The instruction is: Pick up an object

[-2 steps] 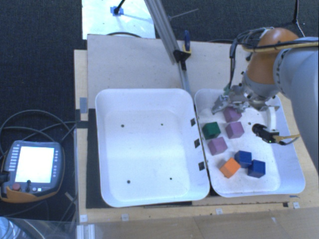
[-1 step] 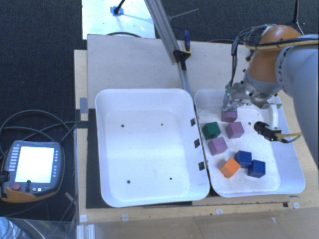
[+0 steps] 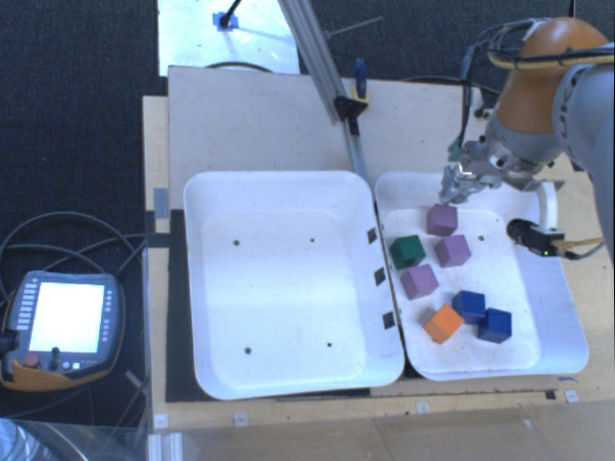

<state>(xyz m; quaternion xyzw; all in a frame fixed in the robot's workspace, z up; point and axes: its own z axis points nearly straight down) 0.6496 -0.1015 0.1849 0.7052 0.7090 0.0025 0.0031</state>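
While the claw (image 3: 459,186) hangs just above the purple cube (image 3: 442,220) in the right bin (image 3: 567,349), I judge this the approach; whether it's clenched, I cannot tell. Next: a straight descent.

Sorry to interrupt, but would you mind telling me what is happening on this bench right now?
The grey arm reaches in from the right, and its tool hangs over the far end of the right bin, just above a purple cube. That bin also holds two more purple cubes, a green cube, an orange cube and two blue cubes. Nothing looks lifted yet.
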